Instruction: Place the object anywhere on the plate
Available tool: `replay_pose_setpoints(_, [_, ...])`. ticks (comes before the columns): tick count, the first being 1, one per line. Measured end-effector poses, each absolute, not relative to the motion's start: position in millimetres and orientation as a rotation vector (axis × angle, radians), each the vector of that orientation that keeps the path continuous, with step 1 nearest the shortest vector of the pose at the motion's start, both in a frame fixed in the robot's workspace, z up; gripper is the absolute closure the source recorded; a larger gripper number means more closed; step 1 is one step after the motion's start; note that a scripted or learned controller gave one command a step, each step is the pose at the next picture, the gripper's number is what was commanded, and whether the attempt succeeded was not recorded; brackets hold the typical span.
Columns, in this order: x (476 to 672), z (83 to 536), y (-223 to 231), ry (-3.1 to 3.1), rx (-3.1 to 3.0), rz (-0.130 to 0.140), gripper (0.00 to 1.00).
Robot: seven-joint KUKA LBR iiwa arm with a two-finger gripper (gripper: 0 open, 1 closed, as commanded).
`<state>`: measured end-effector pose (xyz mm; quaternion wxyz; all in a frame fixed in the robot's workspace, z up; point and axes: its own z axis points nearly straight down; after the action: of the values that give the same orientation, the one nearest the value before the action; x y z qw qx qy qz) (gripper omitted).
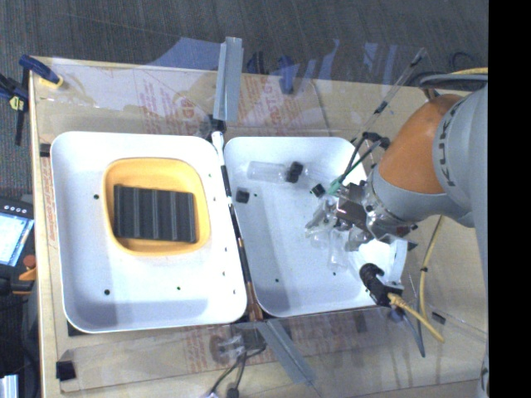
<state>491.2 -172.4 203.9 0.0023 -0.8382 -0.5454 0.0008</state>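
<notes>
The hand (336, 222) sits low in the right bin (282, 280), over what looks like a clear, glassy object (319, 226); whether it is wide, narrow or gripping cannot be told. The yellow plate (158, 172) lies well apart in the left bin (83, 288). A transparent, likely slippery thing could easily slip free during the lift or while crossing the divider between bins.

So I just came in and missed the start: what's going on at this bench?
A grey KUKA arm with an orange band reaches in from the right, its gripper low over the right bin. A small black object and a smaller dark piece lie near that bin's top. The yellow plate with its dark ridged centre sits in the left bin, with nothing placed on it yet.
</notes>
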Motion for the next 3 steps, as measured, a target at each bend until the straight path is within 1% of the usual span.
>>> replay_pose_setpoints(1, [545.7, 244.4, -141.5, -1.984, -2.431, 0.005, 1.00])
replay_pose_setpoints(2, [566.8, 222.5, -83.7, -2.165, -2.268, 0.005, 1.00])
replay_pose_setpoints(3, [626.0, 190.1, -14.2, -2.228, -2.208, 0.004, 1.00])
